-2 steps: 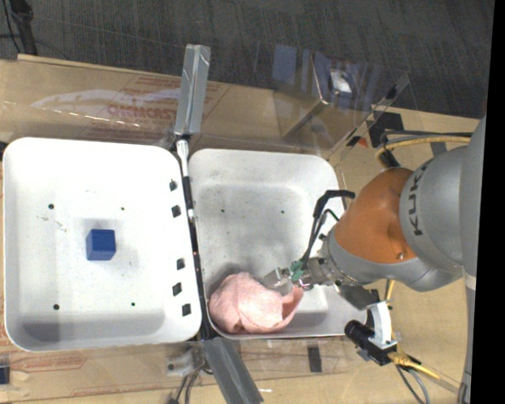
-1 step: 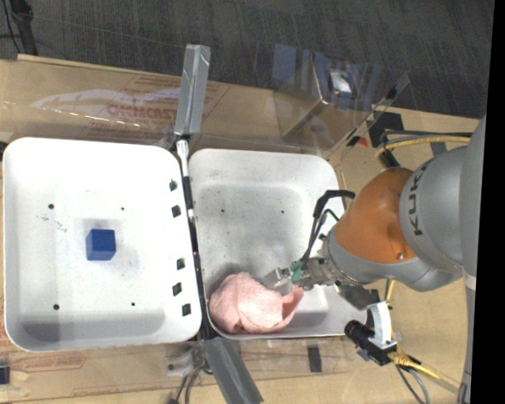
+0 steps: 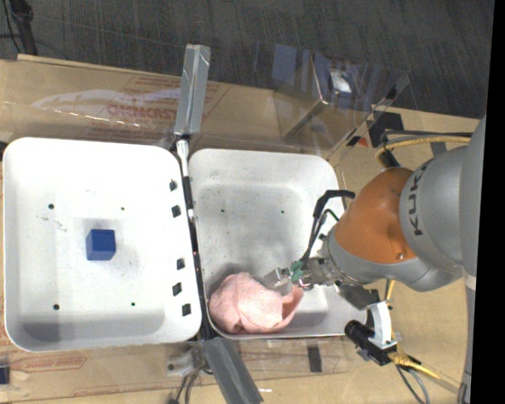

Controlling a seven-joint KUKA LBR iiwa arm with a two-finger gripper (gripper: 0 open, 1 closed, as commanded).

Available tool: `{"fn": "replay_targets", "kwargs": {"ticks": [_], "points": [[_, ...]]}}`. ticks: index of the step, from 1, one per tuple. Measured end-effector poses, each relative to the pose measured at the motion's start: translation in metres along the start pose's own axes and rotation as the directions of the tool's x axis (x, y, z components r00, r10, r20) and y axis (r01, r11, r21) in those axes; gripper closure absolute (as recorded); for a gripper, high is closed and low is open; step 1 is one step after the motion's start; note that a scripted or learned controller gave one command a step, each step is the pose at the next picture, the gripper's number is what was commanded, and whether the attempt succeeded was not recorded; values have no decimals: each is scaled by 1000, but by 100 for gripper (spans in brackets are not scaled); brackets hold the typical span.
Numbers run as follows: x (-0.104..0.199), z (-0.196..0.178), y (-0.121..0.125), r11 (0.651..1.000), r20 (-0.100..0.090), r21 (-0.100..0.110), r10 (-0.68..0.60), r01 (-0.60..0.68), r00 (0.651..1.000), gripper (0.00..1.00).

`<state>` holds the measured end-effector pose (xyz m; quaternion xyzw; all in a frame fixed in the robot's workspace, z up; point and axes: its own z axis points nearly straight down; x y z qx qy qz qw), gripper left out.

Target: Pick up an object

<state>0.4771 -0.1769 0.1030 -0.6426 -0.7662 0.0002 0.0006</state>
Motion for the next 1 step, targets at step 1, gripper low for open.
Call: {"fn": "replay_targets", "kwargs": {"ticks": [1], "points": [[0,0,0,1000,0,0,0,0,1000,0]]}}
